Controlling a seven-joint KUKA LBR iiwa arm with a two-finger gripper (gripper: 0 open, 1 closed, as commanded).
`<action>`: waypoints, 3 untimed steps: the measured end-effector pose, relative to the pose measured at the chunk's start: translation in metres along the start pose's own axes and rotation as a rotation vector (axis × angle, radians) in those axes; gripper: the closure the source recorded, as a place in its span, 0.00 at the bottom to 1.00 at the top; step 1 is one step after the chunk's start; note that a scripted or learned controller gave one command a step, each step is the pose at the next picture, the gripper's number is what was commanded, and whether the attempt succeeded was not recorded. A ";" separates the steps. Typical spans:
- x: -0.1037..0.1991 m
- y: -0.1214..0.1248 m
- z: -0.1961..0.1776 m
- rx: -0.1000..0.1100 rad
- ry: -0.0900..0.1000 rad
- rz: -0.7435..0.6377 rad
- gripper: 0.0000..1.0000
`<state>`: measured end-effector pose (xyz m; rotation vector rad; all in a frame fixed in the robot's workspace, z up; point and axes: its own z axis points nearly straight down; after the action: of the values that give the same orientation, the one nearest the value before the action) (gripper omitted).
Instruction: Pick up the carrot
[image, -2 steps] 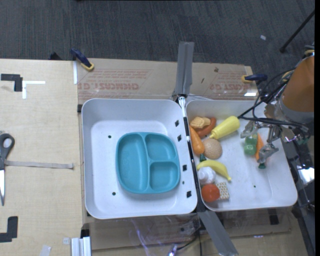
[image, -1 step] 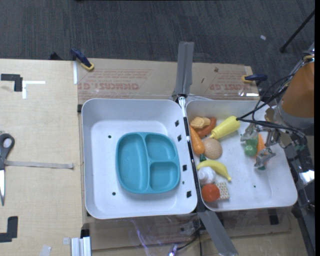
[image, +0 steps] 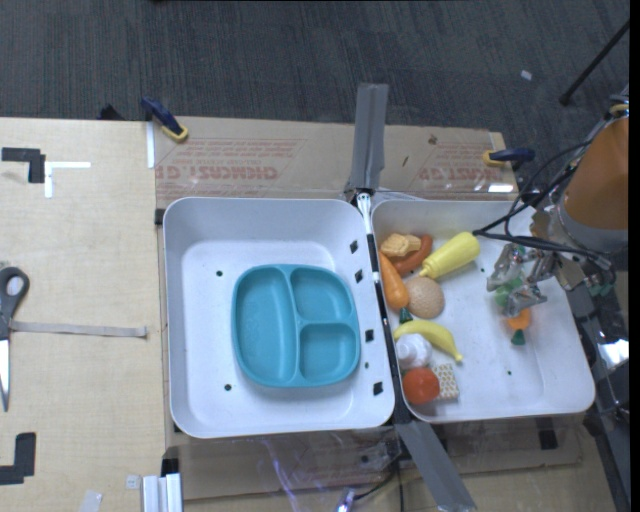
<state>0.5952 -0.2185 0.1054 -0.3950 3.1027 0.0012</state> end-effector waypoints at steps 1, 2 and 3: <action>0.000 0.000 0.000 0.001 0.000 0.000 0.00; 0.018 0.002 0.011 0.001 0.008 -0.008 0.00; 0.015 0.003 0.000 0.003 0.000 -0.010 1.00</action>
<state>0.5798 -0.2198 0.1053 -0.4107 3.1006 -0.0042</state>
